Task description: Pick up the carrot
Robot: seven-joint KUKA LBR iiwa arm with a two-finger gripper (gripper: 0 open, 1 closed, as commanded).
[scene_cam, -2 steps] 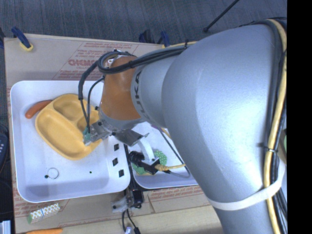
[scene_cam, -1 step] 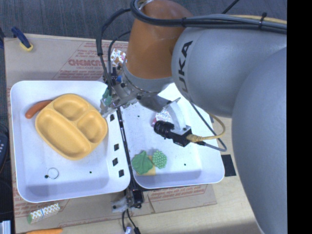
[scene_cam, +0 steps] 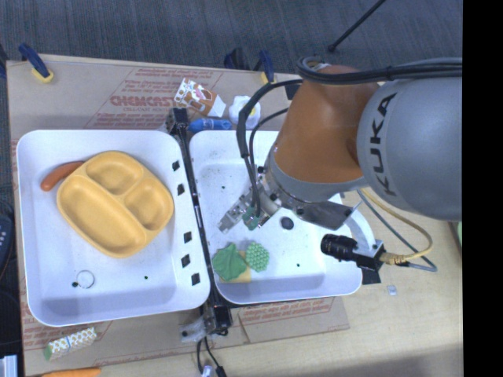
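1. Carrot [scene_cam: 61,174] lies in the left bin [scene_cam: 31,234], touching the far-left edge of the yellow divided plate [scene_cam: 115,203]
2. Gripper [scene_cam: 238,217] hangs over the right bin [scene_cam: 306,285], just beyond a green toy [scene_cam: 232,262]; its closure cannot be told

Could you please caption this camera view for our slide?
Gripper over the right bin; carrot beside the yellow plate in the left bin.

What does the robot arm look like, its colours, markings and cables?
The arm is glossy grey with a broad orange band and black KUKA lettering. Black cables loop over it. The gripper is small, metallic, with a green part.
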